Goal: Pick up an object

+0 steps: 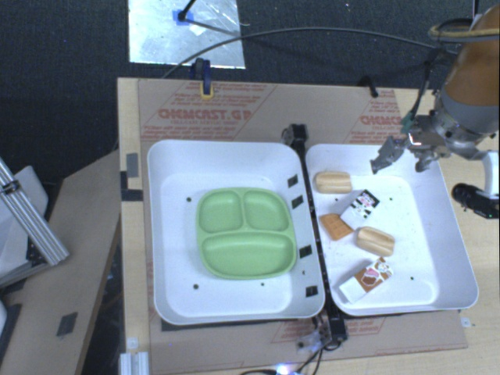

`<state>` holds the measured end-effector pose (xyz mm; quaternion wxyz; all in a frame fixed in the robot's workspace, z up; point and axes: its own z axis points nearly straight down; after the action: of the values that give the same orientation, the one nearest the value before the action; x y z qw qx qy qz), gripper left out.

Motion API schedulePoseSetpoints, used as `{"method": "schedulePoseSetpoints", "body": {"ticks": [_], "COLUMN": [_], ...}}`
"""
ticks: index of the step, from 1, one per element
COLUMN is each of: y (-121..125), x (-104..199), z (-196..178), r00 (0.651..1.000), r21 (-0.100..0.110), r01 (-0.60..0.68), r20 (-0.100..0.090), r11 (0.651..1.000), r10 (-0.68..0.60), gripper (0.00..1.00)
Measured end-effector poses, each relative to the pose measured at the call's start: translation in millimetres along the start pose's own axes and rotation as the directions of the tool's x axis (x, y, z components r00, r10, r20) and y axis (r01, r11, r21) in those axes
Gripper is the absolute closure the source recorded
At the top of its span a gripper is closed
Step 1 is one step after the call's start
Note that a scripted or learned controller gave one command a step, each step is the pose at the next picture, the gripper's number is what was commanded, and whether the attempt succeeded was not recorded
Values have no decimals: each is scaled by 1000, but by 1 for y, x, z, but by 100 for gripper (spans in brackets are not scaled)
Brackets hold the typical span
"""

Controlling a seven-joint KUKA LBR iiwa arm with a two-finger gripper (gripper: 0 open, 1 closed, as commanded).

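The right bin [437, 233] holds several small items: a tan bread roll [333, 182], a black-and-white patterned packet [362, 203], an orange cracker [337, 226], a second bread roll [376, 241] and a small printed box [367, 278]. My gripper [405, 156] hangs above the far right part of this bin, over its back rim, with the fingers [384, 159] spread apart and nothing between them. It is up and to the right of the first bread roll, apart from every item.
The left bin [172, 209] holds a green divided plate [245, 233]. Black clips run along the divider [308, 225] between the bins. A cable arcs over the back of the bench. A metal frame [31, 217] stands at the far left.
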<state>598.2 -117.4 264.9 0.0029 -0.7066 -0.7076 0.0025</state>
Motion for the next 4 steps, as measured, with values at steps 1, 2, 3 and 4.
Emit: {"method": "schedulePoseSetpoints", "body": {"ticks": [1, 2, 3, 4], "y": [2, 8, 12, 20], "x": [0, -8, -7, 0], "z": [-5, 49, 111, 161], "r00": [1000, 1000, 1000, 1000], "r21": [-9, -5, -4, -5], "r01": [2, -1, -1, 3], "r20": [1, 1, 0, 0], "r11": [1000, 1000, 1000, 1000], "r10": [-2, 1, 1, -3], "gripper": [0, 0, 0, 0]}}
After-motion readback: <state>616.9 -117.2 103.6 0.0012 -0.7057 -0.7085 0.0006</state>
